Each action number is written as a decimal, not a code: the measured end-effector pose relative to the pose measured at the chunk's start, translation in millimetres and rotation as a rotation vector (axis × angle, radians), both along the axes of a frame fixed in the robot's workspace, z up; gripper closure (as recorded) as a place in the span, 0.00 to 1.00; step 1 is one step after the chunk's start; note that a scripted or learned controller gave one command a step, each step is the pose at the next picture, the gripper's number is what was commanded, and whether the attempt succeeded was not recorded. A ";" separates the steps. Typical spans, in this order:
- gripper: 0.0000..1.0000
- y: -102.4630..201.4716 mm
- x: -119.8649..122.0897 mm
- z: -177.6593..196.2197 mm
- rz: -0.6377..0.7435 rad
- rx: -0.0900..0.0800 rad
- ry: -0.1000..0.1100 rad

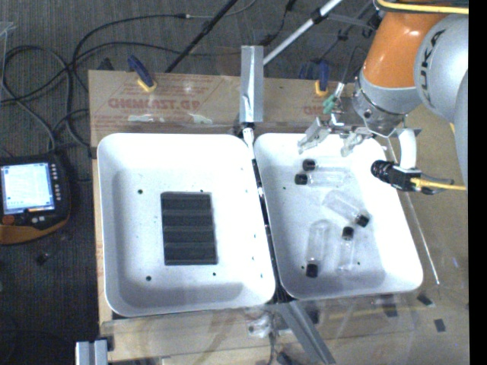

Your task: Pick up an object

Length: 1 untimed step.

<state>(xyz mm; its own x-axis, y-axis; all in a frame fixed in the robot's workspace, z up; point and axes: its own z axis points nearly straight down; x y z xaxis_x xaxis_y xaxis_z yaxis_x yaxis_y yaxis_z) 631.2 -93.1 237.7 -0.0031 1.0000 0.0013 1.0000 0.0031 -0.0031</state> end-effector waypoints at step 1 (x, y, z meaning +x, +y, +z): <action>0.00 -57.5 -54.7 -89.9 0.029 -0.001 0.000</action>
